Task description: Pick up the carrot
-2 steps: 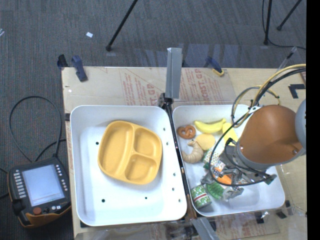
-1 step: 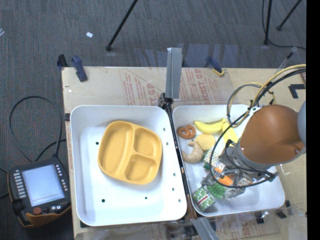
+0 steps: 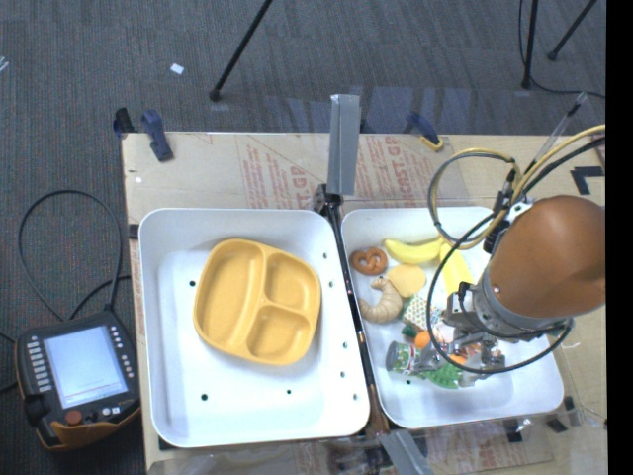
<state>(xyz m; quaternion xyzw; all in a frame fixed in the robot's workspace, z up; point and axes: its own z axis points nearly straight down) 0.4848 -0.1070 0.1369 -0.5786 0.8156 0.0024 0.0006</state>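
Gripper (image 3: 460, 347) is hovering low in the right bin (image 3: 534, 396), finger state impossible to tell. Carrot (image 3: 422, 340) is lying just beside it, amid clutter. Croissant (image 3: 384, 303), pretzel (image 3: 369, 260) and banana (image 3: 413, 249) are lying farther back.

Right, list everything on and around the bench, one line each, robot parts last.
bins: two, white, side by side on the bench
tray: one, yellow, three compartments, in the left bin
banana: one, yellow, top of the right bin
pretzel: one, brown, left of the banana
croissant: one, tan, below the pretzel
carrot: one, orange, partly hidden among the pile in the right bin, beside the tool
green packet: one, green and white, lower part of the right bin
teach pendant: one, grey with a pale screen, on the floor left of the bench
arm: one, orange band, above the right bin
tool: one, low over the pile
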